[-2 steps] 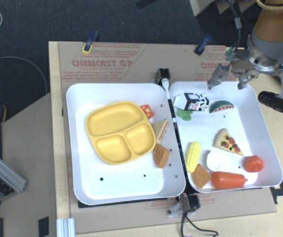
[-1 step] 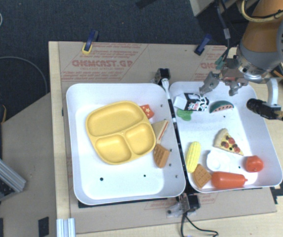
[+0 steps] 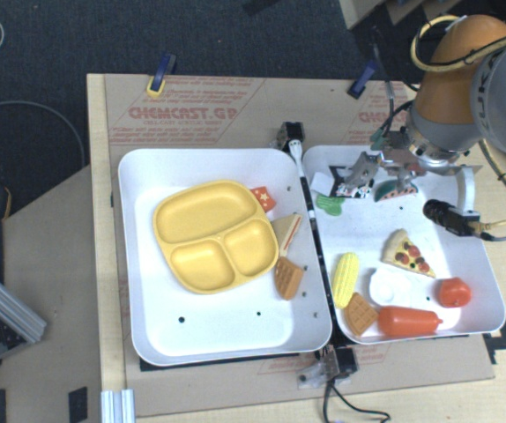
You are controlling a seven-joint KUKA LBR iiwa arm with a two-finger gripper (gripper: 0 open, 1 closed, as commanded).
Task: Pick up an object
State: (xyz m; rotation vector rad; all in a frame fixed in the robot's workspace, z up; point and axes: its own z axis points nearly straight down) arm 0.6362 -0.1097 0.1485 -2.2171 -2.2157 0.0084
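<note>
- Red lettering reading roughly "CHEMCAST GP" is being shown on the brown paper sheet (image 3: 191,104) covering the table, just beyond the far edge of the left bin (image 3: 138,236); its last letters are hard to make out.
- Smaller red lines are being shown above and below that word, too fine to be read.
- A partial repeat of the same red print is being shown on the sheet near the right bin (image 3: 491,280), cut off and unreadable.

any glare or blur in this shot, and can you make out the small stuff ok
Camera view: even overhead light, soft shadows; the white bins look bright but not blown out; the yellow tray, corn and pizza slice read clearly, while the gripper area is cluttered and soft, so its detail is hard to tell.
</note>
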